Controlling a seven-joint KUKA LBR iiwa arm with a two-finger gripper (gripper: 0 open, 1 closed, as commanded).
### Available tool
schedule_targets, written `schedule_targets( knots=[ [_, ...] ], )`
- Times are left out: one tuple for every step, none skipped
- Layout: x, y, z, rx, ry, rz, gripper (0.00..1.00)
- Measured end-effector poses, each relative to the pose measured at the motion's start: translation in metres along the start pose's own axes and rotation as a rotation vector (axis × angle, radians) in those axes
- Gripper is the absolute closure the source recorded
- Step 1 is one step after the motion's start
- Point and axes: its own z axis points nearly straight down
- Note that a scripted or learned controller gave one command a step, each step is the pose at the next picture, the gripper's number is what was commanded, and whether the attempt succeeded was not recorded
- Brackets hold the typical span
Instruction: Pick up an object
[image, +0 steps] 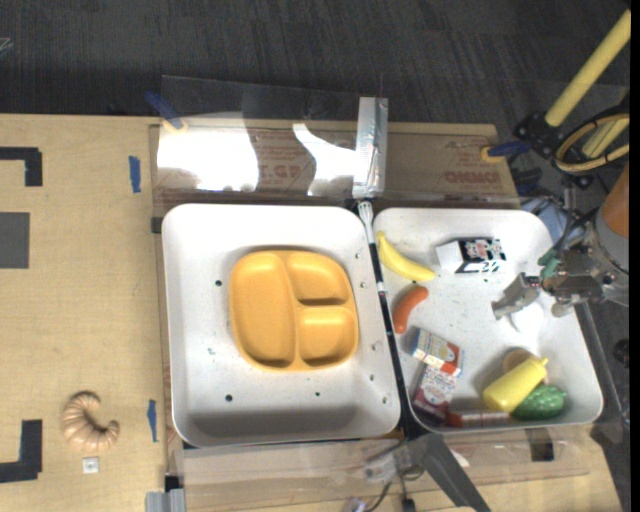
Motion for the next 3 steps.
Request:
schedule_targets(
  knots=[
    [-0.013,-0.014,0.102,0.004,0.001,0.271,0.00],
    [-0.009,-0.013,0.096,0.000,0.001,0.080,0.00],
    [0.021,0.035,0.165,-0.006,-0.001,0.584,0.00]
  ],
)
